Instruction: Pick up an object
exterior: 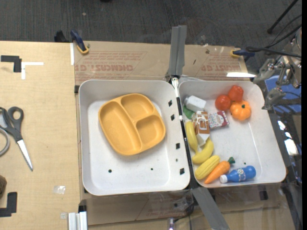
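Scissors [17,133] lie on the worktop [38,95] at the far left, well apart from anything I want. Next comes the left bin [86,176] with its yellow divided plate [132,123], wide and shallow, a poor shape for me to pinch. My candidates crowd the right bin [259,176]: bananas [199,145] touching a corn cob [206,166], a carrot [217,172] against it, a blue bottle [241,174] just beside, a snack packet [211,121], and tomatoes [229,97] near an orange [241,110]. Packed this tight, I risk nudging neighbours or closing on two things; round fruit could roll away. Whether my pincer is apart or together I cannot tell.
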Robot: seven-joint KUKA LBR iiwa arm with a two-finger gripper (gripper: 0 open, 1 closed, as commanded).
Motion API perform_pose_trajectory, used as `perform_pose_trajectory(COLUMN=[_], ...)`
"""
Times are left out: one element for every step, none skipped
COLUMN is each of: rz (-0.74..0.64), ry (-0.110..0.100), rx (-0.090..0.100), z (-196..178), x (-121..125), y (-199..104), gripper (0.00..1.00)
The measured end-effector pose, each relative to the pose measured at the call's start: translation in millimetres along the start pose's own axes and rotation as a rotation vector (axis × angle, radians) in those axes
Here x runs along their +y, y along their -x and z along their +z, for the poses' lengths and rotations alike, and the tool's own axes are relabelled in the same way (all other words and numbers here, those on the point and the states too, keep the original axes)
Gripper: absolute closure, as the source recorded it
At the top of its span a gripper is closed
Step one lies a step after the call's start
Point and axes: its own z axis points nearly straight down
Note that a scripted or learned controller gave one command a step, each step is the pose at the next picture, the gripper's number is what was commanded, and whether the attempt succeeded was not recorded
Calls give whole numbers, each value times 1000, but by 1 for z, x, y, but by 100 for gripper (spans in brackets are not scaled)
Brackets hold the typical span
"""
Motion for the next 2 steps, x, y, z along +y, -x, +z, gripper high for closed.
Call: perform_pose_trajectory(rz=[-6, 52], ry=[0, 3], rx=[-1, 27], z=[138, 180], x=[8, 73], y=[-20, 10], gripper=[0, 0])
